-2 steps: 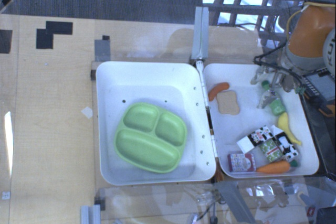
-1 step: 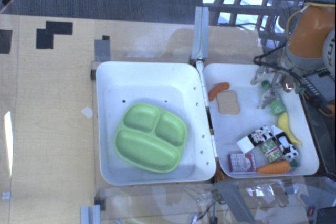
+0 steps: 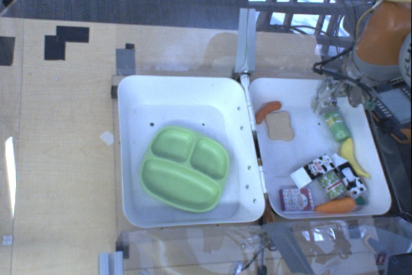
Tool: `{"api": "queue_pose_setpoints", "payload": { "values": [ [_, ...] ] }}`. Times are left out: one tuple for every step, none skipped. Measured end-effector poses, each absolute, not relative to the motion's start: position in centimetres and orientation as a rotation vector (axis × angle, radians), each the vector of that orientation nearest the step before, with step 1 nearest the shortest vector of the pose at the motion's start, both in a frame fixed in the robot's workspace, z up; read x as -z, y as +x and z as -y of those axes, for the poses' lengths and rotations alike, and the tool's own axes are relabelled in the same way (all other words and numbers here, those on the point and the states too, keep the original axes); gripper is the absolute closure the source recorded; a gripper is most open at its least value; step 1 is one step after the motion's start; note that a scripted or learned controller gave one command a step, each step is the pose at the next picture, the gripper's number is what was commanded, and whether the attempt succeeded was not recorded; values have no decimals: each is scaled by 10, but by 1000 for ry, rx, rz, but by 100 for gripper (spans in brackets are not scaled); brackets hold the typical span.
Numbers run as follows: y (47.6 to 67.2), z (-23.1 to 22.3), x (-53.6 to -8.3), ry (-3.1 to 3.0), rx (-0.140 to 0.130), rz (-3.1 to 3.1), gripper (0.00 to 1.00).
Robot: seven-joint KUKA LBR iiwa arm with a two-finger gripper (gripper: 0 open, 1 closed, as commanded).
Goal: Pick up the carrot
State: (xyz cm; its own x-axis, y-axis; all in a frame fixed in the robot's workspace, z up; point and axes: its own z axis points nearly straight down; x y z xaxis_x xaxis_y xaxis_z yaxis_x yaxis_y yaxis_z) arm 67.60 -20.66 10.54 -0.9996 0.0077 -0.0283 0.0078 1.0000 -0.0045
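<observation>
Item: carrot [image 3: 335,206], right bin [image 3: 302,132], untouched.
Lies flat against the bin's near edge, beside the cartons [image 3: 331,178], close to the near-right corner. End effector [image 3: 336,94] hangs over the far-right corner, well apart; grip state cannot be told. Approach likely pending.

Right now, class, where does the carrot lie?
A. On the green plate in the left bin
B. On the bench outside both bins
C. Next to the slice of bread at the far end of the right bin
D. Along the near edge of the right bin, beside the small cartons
D: the carrot lies along the near edge of the right bin, just below the small cartons.
</observation>
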Motion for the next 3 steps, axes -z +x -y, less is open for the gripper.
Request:
{"api": "queue_pose_setpoints", "payload": {
  "values": [
    [672,207,-103,11,3,-3131,0],
    [672,207,-103,11,3,-3131,0],
    [672,207,-103,11,3,-3131,0]
  ]
}}
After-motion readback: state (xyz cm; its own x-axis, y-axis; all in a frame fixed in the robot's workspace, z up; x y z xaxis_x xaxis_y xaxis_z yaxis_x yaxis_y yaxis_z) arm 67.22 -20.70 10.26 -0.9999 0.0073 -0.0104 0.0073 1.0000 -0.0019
